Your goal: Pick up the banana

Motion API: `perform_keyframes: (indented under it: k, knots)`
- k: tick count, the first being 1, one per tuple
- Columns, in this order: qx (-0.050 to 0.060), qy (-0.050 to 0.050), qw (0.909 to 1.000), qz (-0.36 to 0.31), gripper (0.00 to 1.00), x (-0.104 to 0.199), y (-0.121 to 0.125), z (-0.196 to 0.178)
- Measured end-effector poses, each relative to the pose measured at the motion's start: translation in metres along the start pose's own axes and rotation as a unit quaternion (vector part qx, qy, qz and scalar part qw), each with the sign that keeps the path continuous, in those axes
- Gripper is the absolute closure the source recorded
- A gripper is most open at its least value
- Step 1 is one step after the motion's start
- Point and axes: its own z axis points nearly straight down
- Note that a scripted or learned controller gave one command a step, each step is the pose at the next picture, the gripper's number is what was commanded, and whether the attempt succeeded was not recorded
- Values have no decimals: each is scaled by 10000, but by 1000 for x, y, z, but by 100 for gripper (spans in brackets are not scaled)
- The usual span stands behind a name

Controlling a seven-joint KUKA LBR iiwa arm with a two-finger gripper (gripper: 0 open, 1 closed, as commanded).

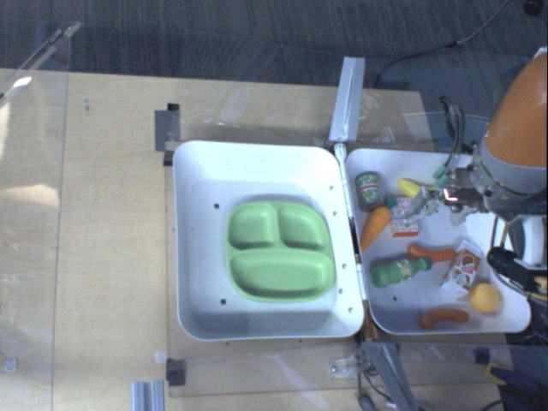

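White plastic forms the two shallow bins set side by side on a pale wooden bench (pixel 94 229).

Camera view. The left bin (pixel 197 195) holds a green compartment tray (pixel 280 249), lying flat near its centre. The right bin (pixel 514 319) holds the loose items. The banana (pixel 409 187), yellow and short, lies in the far part of this bin, just right of a small dark can (pixel 368 187) and just left of the gripper (pixel 449 193). An orange carrot (pixel 374 226) lies tilted beside the bin's left wall. A green bottle (pixel 399 270) lies on its side near the middle. A red sausage (pixel 432 252) lies just beyond the bottle, and a second sausage (pixel 444 317) lies near the front rim. A small red-and-white carton (pixel 463 270) stands tilted toward the right, with a yellow lemon (pixel 485 297) just beside it. The arm (pixel 518 131), grey with an orange band, reaches in from the right, its gripper low over the far part of the right bin, near the banana. Whether its fingers stand apart or together cannot be told at this resolution, and no object is seen between them.
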Motion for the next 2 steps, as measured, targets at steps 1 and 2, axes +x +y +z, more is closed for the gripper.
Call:
perform_keyframes:
  k: [1, 2]
  knots:
    - [-87, -19, 9995, -307, 0, -22, -6, 138]
    - [-21, -11, 9999, 99, 0, -64, 69, 63]
